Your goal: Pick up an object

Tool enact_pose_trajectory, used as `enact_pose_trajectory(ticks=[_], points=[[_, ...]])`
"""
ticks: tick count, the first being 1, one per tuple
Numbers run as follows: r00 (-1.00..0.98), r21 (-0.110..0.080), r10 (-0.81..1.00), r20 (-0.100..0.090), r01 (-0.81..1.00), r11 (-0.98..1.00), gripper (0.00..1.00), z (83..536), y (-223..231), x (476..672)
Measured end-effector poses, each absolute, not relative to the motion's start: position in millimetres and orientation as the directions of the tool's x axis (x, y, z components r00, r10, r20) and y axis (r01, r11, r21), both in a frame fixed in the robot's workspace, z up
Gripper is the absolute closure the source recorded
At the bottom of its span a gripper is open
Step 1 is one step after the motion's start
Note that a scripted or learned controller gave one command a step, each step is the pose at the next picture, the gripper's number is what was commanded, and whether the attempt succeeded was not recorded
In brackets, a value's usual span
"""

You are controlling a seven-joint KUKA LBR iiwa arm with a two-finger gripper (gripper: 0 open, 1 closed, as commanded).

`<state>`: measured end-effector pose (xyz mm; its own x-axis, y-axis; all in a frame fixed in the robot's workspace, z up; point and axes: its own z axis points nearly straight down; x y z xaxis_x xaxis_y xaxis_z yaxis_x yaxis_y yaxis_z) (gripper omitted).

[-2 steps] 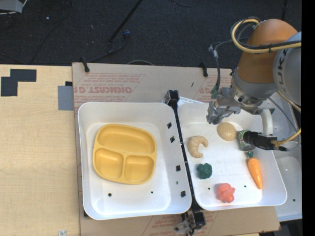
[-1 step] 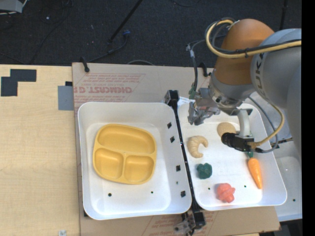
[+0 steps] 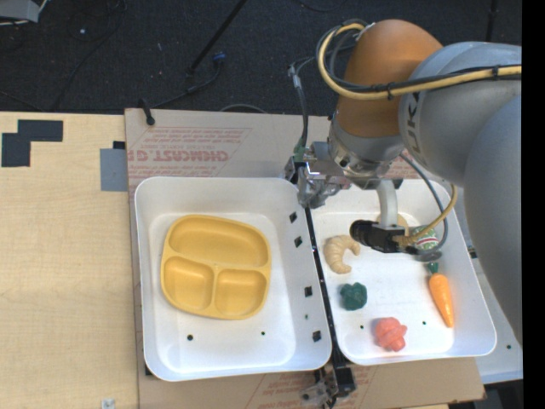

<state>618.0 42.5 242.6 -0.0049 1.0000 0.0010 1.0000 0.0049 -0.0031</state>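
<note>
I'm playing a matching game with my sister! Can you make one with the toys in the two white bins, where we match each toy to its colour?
Things:
1. plate
2. croissant
3. carrot
4. broccoli

Colours:
A. orange
B. yellow
C. dark green
D. cream

Right pairs: 1-B, 2-D, 3-A, 4-C.

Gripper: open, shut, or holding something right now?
Gripper: cannot be told from this view. It hangs at the far left corner of the right bin.
</note>
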Motion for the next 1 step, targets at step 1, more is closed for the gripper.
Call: enact_pose_trajectory(ticks=[1], points=[[-0.006,-0.004,1.0,0.0,1.0,0.006,1.0,236.9,103.9,623.3]])
